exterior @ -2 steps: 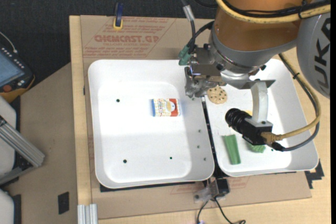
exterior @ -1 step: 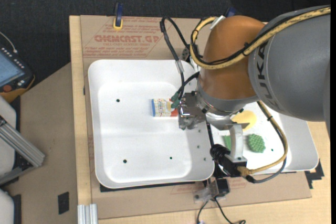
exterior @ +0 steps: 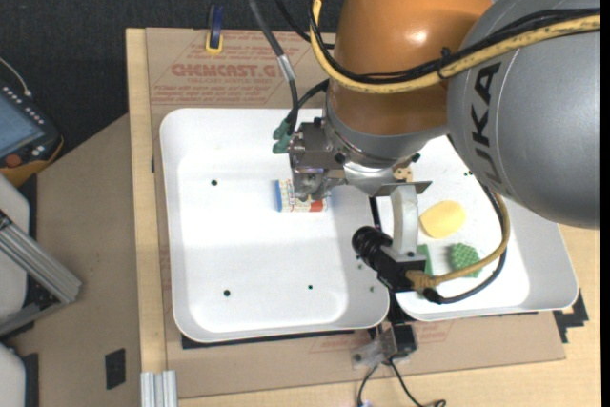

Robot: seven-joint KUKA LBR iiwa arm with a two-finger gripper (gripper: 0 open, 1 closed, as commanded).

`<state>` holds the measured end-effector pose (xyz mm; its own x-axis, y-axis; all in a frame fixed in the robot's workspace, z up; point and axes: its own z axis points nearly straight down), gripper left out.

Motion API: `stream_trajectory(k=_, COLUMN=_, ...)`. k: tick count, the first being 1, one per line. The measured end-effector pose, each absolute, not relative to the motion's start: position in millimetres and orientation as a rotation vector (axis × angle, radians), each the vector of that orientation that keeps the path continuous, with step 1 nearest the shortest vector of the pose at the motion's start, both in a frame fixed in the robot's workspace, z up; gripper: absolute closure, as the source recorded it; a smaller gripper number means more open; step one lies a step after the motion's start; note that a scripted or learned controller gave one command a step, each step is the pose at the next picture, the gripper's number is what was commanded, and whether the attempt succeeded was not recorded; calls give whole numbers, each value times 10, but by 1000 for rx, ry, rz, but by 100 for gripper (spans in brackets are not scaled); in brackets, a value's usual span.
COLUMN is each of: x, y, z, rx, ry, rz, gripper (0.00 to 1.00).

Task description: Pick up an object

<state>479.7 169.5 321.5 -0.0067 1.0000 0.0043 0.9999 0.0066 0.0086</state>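
Camera view, centre of frame: the pincer (exterior: 310, 191) sits low in the left bin (exterior: 200, 234), directly over a small blue, white and red packet (exterior: 291, 197). Whether it is open or closed cannot be told. A sound grasp would need the packet centred before lifting. A yellow object (exterior: 443, 218) lies in the right bin (exterior: 534, 286).

The tabletop (exterior: 95, 205) bears a brown cardboard sheet (exterior: 181, 71) printed with red lettering. On the sheet sit two shallow white bins side by side and touching: the left bin (exterior: 191, 205) and the right bin (exterior: 543, 286).
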Motion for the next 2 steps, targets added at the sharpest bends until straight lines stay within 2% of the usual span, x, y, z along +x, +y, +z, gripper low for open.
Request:
stream_trajectory(k=1, x=4791, y=1224, z=3044, rx=2229, ry=2217, rz=-5, gripper=100)
stream_trajectory(k=2, x=4798, y=1834, z=4049, rx=2210, ry=2227, rz=21, gripper=100)
